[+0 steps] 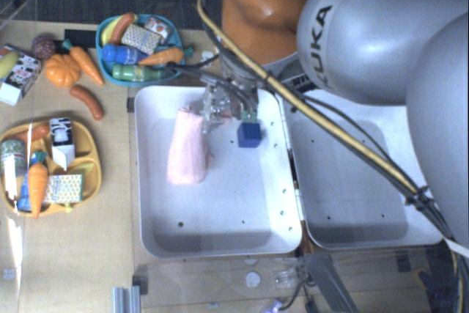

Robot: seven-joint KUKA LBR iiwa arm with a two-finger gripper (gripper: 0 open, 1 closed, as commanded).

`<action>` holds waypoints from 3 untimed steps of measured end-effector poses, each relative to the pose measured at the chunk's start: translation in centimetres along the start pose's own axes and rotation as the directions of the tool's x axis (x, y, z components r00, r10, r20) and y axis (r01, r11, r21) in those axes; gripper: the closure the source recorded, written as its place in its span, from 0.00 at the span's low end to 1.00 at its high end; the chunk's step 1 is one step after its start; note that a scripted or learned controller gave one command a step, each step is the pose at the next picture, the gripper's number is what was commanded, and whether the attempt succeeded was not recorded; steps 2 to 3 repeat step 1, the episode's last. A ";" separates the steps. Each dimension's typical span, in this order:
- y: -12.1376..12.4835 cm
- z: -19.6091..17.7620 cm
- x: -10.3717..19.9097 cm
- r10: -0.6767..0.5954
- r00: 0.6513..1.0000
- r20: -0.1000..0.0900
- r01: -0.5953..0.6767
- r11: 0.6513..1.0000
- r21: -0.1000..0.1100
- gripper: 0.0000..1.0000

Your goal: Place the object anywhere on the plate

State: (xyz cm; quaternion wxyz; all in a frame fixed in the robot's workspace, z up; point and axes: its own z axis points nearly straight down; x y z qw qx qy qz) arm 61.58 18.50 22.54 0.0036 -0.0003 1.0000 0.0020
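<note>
A small blue cube (250, 135) sits on the floor of the left bin (220, 231), near its upper right corner. A pink, flat, elongated plate (186, 148) lies in the same bin left of the cube, apart from it, long side running up-down.

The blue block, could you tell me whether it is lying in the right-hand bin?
No, the blue block sits in the left bin, beside the pink cloth, just under the gripper.

The wooden bench (110, 231) holds two white bins (220, 223), a blue bowl (139, 48) and a yellow dish (51, 168) of toy food, plus a loose pumpkin (61, 70) and carrot (89, 64)
</note>
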 end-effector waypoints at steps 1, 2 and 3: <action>0.0 0.0 0.0 0.000 1.000 0.001 0.000 1.000 0.000 0.00; 0.0 0.0 0.0 0.000 1.000 0.001 0.000 1.000 0.000 0.00; 0.0 0.0 0.0 0.000 1.000 0.001 0.000 1.000 0.000 0.00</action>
